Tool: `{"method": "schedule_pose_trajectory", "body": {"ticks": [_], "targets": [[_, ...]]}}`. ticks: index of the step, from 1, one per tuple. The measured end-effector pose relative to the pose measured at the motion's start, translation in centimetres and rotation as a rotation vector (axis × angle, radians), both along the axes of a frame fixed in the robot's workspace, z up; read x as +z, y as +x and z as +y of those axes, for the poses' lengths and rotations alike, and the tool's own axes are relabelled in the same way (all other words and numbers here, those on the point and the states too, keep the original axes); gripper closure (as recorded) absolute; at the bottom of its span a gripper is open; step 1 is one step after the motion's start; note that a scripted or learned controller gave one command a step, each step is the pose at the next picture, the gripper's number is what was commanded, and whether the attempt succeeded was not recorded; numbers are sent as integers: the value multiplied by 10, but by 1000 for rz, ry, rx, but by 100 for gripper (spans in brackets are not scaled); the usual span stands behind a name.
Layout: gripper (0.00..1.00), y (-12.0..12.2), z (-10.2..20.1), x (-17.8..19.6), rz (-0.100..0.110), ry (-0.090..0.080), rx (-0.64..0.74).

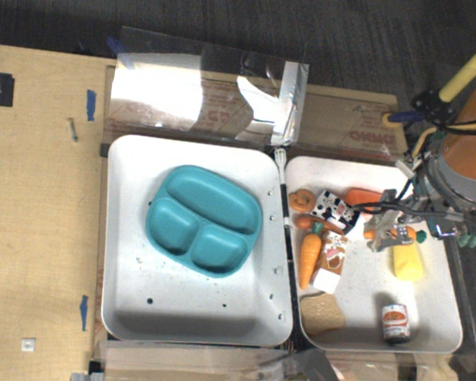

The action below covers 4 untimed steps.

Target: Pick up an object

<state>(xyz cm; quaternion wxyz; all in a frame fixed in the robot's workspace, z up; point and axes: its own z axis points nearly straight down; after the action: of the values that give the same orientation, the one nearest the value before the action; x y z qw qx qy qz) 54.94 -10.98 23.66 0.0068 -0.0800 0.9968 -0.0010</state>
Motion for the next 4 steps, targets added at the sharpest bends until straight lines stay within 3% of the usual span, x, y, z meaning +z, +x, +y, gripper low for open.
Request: {"method": "schedule_pose_trajectory", "body": {"ticks": [1, 2, 3, 4], "targets": [[100, 68, -34, 37, 1, -3, 267], [100, 115, -39, 13, 5, -1, 335], [100, 119, -51, -3, 8, 1, 228], [100, 119, -55, -106, 2, -2, 312]]}}
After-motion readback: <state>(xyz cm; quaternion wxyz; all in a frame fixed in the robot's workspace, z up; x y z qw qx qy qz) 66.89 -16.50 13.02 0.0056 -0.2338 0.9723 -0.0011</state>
